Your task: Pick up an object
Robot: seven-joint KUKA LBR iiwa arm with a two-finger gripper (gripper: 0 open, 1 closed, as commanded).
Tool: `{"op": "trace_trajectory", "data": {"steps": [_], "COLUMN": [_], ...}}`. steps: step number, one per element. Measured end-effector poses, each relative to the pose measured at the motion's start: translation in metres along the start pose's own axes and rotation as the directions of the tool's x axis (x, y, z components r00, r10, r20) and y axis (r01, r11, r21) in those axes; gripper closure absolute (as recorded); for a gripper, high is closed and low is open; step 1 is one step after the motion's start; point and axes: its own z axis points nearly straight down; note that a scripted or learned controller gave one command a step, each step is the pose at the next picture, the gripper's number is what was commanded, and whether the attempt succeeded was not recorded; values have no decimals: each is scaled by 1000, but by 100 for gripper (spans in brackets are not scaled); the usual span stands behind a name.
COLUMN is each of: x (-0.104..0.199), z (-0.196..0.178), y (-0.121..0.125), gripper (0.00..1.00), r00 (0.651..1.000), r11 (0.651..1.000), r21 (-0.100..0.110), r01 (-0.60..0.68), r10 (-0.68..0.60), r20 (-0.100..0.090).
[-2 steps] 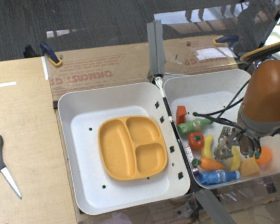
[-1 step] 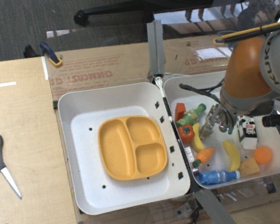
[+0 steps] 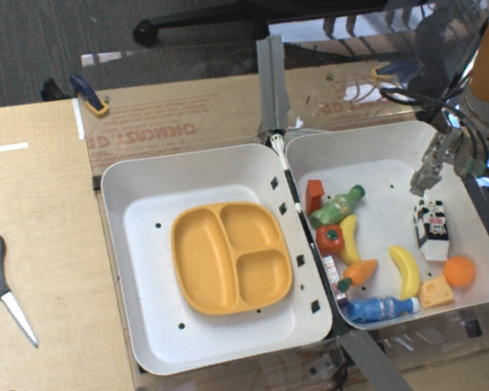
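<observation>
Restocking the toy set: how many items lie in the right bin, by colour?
Yellow: 3, two bananas, cheese
Orange: 2
Red: 2
Green: 1
Blue: 1
Black-and-white: 1
Total: 10

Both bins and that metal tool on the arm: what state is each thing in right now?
Tool: above the right bin, holding nothing.
Yellow plate: flat in the left bin, compartments bare.
Blue bottle: lying on its side.
Green bottle: lying down.
Milk carton: lying flat.
</observation>
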Motion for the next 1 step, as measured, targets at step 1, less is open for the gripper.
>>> {"op": "trace_trajectory", "data": {"steps": [1], "x": [0], "z": [0], "y": [0], "gripper": [0], "r00": [1000], "r11": [1000], "r21": [0], "r01": [1], "r10": [-1], "r20": [-1]}}
